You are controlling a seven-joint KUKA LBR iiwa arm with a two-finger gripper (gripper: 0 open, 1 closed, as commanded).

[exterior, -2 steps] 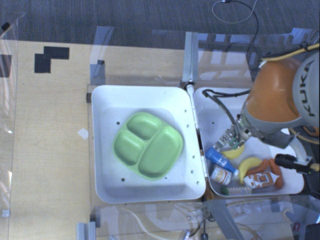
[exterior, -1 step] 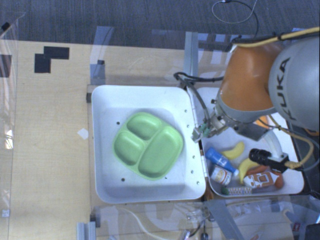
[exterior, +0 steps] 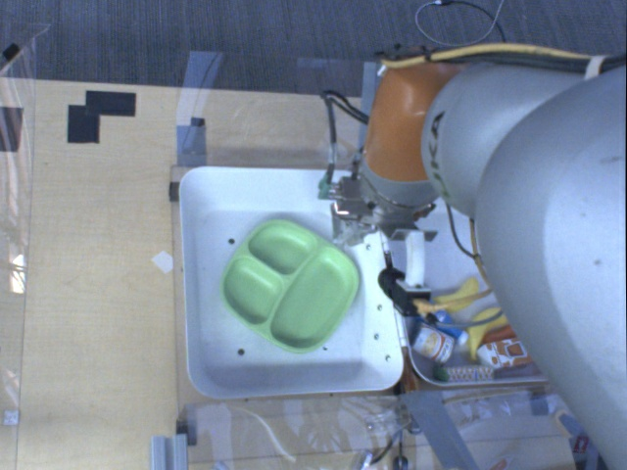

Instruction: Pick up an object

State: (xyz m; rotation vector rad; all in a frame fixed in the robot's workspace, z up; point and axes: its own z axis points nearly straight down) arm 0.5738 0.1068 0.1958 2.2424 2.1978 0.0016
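Green plate [exterior: 291,287] in left bin [exterior: 201,262], gripper [exterior: 351,223] above its upper-right rim.
Plate lies diagonal, big compartment facing lower right; can't tell gripper state.

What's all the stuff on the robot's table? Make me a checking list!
Surface: pale bench with two white bins, the left bin in plain sight, the right bin mostly under the arm.
Job's things: green divided plate lying flat in the left bin; small bottle and yellow things in the right bin.
Clutter: nothing seen.
Grippers: gripper over the left bin's far right corner, beside the plate's edge.
Cables: thin cable looping on the floor; dark cables at the wrist.
Surroundings: grey carpet; black marks on the bench.
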